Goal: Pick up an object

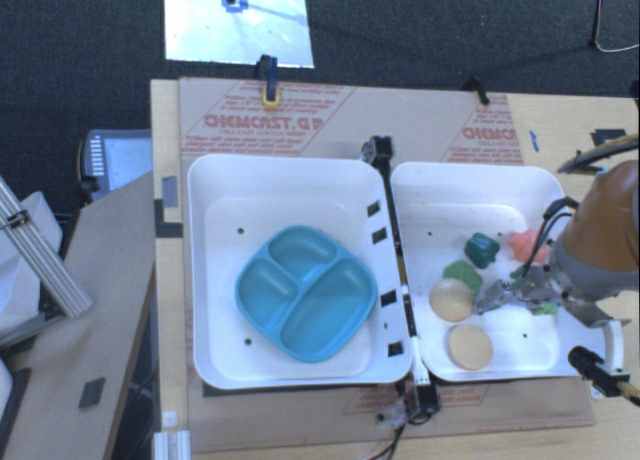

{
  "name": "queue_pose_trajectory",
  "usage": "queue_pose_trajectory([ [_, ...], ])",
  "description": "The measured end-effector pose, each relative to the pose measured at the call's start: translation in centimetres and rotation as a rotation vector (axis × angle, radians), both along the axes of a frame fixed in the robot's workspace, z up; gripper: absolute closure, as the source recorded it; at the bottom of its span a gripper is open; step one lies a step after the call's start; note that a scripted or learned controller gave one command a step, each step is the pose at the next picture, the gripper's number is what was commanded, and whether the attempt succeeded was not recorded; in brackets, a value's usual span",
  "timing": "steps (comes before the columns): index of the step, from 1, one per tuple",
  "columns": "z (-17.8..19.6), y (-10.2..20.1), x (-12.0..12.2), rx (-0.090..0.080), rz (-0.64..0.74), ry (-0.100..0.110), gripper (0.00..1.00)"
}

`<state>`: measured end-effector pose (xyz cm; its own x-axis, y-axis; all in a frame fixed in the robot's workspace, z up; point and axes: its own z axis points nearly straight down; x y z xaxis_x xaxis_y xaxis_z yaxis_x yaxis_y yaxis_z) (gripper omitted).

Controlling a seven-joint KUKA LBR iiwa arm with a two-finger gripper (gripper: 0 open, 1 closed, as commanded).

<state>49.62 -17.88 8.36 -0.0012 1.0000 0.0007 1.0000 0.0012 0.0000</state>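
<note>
Low over the right-hand bin, the arm's metal claw (497, 295) reaches in from the right edge of the camera view, its tip lying just beside a pale cream round object; whether it is open or closed cannot be told, and no object is visibly held by it. Behind the claw, the grey arm with its broad orange-brown band (605, 223) fills the right edge, with black cables looping beside it.

Two shallow white plastic bins sit side by side on a bench covered with tan cardboard printed in red lettering. Inside the right white bin (440, 183) lie five small things, grouped toward its near right part: a pale cream round object (450, 300) touching or almost touching the claw tip, a tan flat round disc (469, 346) just in front of it, a green rounded piece (463, 273) just behind the cream one, a dark teal blocky piece (482, 248) behind that, and a pink-red piece (524, 244) to its right, partly hidden by cables.

Inside the left white bin (215, 198) rests a light blue plastic divided plate (305, 292) with three compartments, turned at an angle.

Beyond the bench, on dark carpet, lies a pale square sheet (238, 8)
</note>
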Motion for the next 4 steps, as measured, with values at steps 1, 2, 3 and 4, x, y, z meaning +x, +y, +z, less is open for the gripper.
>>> queue_pose_trajectory([
  [1,1.2,0.0,0.1,0.000,0.001,-0.003,1.00],
  [2,5.4,-0.3,-0.1,-0.002,0.002,-0.002,1.00],
  [3,9.8,-0.2,-0.4,-0.002,0.002,-0.005,1.00],
  [4,15.0,-0.2,-0.1,-0.003,0.003,-0.006,1.00],
])
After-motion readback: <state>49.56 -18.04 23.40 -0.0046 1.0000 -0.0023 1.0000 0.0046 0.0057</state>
